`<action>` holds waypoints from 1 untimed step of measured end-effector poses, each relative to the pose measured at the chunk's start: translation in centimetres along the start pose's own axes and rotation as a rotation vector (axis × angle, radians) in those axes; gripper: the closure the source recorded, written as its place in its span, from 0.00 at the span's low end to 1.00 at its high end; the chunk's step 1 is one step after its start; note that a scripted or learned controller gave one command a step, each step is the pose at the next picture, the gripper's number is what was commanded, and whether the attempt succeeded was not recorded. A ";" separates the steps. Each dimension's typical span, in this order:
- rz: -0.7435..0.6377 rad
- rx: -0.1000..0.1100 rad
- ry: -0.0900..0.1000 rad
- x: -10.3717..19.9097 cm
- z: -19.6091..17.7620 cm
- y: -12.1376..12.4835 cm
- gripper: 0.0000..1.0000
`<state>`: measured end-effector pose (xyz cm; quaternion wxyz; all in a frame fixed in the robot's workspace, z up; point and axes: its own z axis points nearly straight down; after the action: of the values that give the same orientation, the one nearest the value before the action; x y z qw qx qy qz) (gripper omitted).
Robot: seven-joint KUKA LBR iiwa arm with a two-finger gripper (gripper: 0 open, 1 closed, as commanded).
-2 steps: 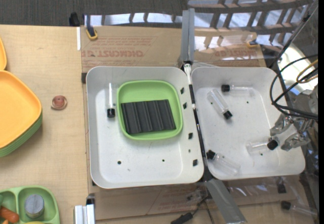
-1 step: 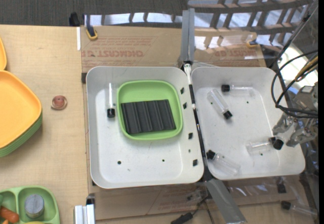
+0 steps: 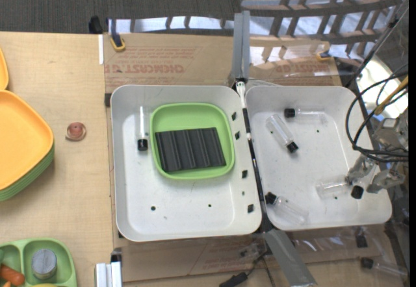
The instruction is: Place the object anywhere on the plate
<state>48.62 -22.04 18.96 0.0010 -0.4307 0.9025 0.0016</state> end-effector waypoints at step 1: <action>-0.273 0.002 -0.002 -0.7 -4.1 -0.9 1.00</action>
<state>49.79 -22.08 23.01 0.0024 -0.5493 0.8356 0.0007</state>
